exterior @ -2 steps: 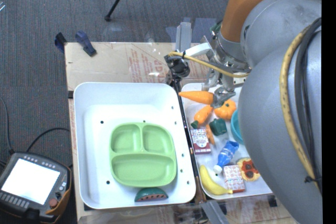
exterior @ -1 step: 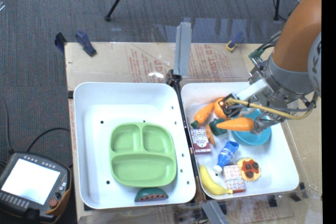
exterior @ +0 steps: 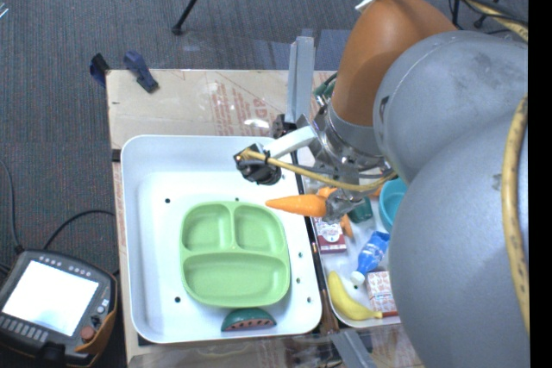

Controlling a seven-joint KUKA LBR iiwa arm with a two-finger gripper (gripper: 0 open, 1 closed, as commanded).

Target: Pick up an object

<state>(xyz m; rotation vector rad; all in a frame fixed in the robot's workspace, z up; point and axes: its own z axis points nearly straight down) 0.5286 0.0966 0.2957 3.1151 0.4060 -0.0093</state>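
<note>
An orange carrot [exterior: 297, 204] pokes out leftward from under the arm's wrist, above the rim between the two white bins. My gripper [exterior: 333, 203] is shut on the carrot's thick right end, with dark fingers [exterior: 335, 193] above and below it. The big grey arm hides most of the right bin [exterior: 345, 319]. In what shows of that bin lie a banana [exterior: 343, 296], a blue bottle [exterior: 373, 252], a red and white carton [exterior: 330, 235], a second small carton [exterior: 380, 290] and a cyan cup [exterior: 392, 202].
The left bin [exterior: 142, 185] holds a green divided plate [exterior: 235, 254] and a watermelon slice toy [exterior: 248, 320] at its near rim. A black cable end [exterior: 259, 168] hangs off the wrist over that bin. A teach pendant [exterior: 52, 299] lies at the bottom left.
</note>
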